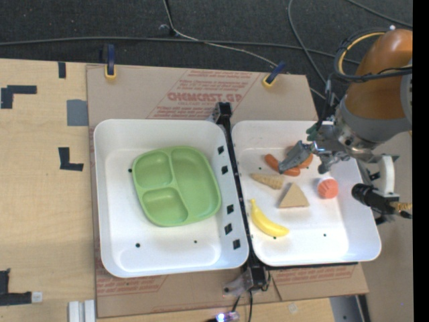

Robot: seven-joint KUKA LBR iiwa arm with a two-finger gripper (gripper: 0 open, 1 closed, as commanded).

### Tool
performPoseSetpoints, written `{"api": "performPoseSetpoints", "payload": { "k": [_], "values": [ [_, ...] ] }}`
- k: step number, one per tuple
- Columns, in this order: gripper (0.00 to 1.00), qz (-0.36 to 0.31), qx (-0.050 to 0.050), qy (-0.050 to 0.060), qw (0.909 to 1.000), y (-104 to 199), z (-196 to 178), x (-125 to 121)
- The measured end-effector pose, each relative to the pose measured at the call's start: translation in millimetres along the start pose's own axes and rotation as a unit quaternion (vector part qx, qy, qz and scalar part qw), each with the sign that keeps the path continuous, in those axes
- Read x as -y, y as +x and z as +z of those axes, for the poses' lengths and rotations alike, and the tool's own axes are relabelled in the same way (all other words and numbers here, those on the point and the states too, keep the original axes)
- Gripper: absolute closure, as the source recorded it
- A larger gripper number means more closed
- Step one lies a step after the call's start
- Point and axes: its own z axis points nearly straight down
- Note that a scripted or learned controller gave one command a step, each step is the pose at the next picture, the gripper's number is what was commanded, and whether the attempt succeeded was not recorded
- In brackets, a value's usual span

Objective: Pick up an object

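The right bin (322, 243) holds several toy foods. An orange-red carrot-like piece (271, 161) lies near its middle, with a tan stick (267, 180) just below it. A tan wedge (293, 196), a yellow banana (268, 222) and a small red-orange ball (328, 188) lie nearby. My gripper (289, 163) hangs low over the carrot-like piece and points down-left, hiding part of it. Another bit of orange (306, 158) shows beside the gripper. Nothing is visibly lifted.
The left bin (107, 180) holds a green divided plate (175, 185). A black divider (228, 180) runs between the bins. The arm's orange band (385, 66) and grey wrist stand over the right bin's far right side. Cables cross the dark floor behind.
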Motion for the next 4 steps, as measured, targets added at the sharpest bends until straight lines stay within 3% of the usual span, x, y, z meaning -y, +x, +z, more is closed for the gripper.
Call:
{"api": "performPoseSetpoints", "payload": {
  "k": [1, 4],
  "values": [
    [0.0, -0.002, 0.001, -0.006, 1.0, 0, -6, -2],
    [0.0, -0.001, 0.001, -0.004, 1.0, 1, 149, 21]
  ]
}}
